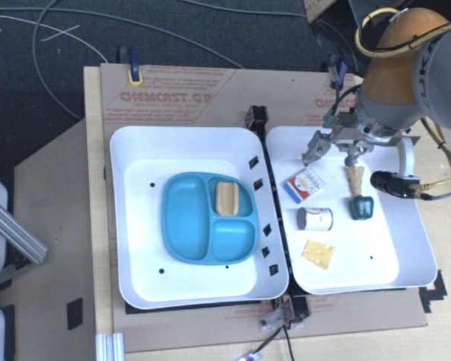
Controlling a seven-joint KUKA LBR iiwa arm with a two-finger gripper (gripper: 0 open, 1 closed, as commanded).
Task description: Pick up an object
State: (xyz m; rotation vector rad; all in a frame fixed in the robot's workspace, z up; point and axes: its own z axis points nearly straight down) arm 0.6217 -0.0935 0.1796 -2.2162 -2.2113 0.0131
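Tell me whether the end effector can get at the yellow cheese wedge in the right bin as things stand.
Probably yes. The cheese wedge lies apart from its neighbours with nothing over it, and the end effector hangs above the same bin.

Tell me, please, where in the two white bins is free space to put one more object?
Left bin: a bare band all around the blue tray. Right bin: bare at the near right, past the cheese piece and teal block. Crowded under the claw, by the carton and cone.

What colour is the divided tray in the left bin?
The divided tray is light blue, seen best in the camera view, with a tan block in one compartment.
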